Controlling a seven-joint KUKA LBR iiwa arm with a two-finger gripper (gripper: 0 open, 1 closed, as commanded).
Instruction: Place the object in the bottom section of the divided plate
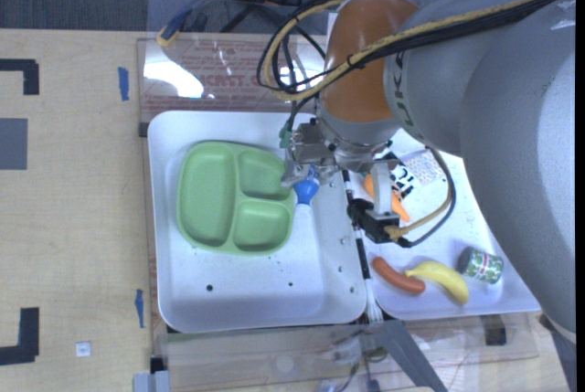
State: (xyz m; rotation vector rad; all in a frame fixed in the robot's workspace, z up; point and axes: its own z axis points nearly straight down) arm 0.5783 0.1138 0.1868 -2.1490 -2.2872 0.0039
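Over on the left, the wooden surface (pixel 73 226) carries the left bin (pixel 238 299), and inside it sits the green divided plate (pixel 233 196), all three sections bare. Moving right, at the plate's three o'clock edge, a small blue object (pixel 305 191) hangs right under the jaws of the gripper (pixel 302 169). It looks pinched there, though I cannot tell for sure how far the jaws stand apart. The blue object hovers just beside the plate's rim, over the bin floor rather than over a section. Above it looms the grey arm with its orange band (pixel 366 61). Further right, in the right bin (pixel 512 290), lie an orange carrot (pixel 388 196), a red sausage (pixel 398 278), a yellow banana (pixel 441 278) and a green can (pixel 481 265) at four o'clock.
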